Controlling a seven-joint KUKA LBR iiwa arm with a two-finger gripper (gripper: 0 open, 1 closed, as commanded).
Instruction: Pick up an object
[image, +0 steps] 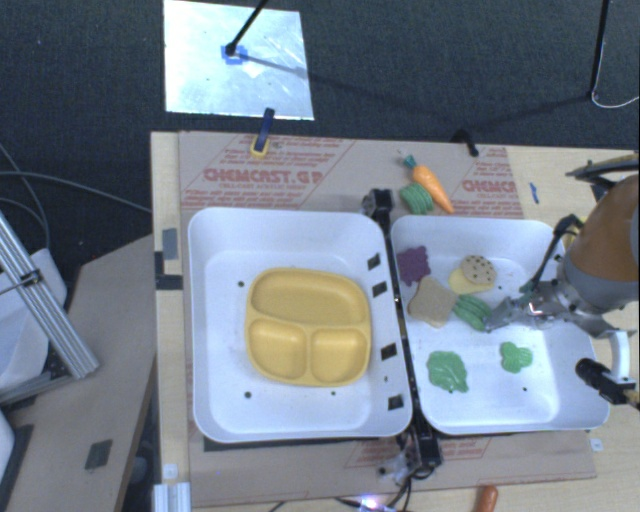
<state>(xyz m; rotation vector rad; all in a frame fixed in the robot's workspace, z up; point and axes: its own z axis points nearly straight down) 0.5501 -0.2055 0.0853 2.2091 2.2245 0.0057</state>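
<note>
Toy food pieces lie scattered in right bin (560, 405), 1 of 2 shallow white bins side by side on the bench. Dark green ridged piece (471, 312) sits near bin centre, its left end touching tan bread slice (432, 301). Gripper (503, 312) is low in the bin, just right of that green piece; its tip appears to touch or nearly touch the piece's right end, but blur and the slanted view leave the grip state impossible to tell, and nothing can be confirmed as held. Grey arm with orange band (612, 238) enters from the right edge. Purple piece (412, 264) lies in the bin's upper left, apart from the bread slice. Yellow cookie with dark specks (474, 273) rests just above the green piece, near the bread. Light green leafy piece (447, 370) lies in the lower left part of the bin; smaller green piece (515, 356) sits to its right, well apart from it. Left bin (215, 400) carries 1 yellow 3-compartment tray (306, 326). Outside the bins, on the cardboard behind the right bin, lie a toy carrot (432, 185) and a green piece (415, 199), touching each other.
</note>
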